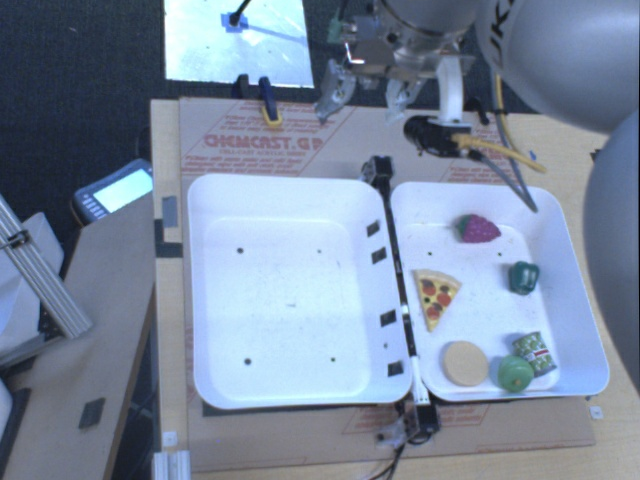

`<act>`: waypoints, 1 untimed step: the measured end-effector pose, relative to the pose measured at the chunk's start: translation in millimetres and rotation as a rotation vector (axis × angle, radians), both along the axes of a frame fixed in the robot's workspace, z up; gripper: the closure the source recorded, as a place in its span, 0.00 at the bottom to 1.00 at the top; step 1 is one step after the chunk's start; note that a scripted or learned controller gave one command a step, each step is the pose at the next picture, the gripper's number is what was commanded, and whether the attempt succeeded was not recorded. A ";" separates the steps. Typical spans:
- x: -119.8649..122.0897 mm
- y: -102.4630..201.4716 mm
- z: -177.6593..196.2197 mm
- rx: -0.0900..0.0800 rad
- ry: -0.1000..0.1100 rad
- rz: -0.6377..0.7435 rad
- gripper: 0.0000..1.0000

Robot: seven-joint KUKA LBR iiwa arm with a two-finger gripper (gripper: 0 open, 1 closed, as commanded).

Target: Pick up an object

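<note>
My gripper [366,92] hangs high behind the two bins, over the cardboard at the back, with its fingers [334,90] spread apart and nothing between them. The right bin [568,268] holds a purple-red berry [478,229], a dark green pepper [523,277], a pizza slice [436,297], a round tan cookie [465,363], a green apple [515,373] and a small striped box [536,350]. All of them lie well in front of and below the gripper.
The left bin [200,268] sits beside the right one, joined by a black clip strip [385,258]. A yellow and blue clamp [268,106] and a shiny sheet [238,28] lie at the back. Cables [490,148] trail behind the right bin. A handheld device [115,193] rests at the left.
</note>
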State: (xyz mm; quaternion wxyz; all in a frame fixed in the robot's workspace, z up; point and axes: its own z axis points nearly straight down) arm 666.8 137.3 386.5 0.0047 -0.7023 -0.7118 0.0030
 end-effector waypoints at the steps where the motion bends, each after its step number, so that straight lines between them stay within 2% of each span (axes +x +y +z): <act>1: 0.5 44.4 159.3 0.004 -0.030 -0.004 0.00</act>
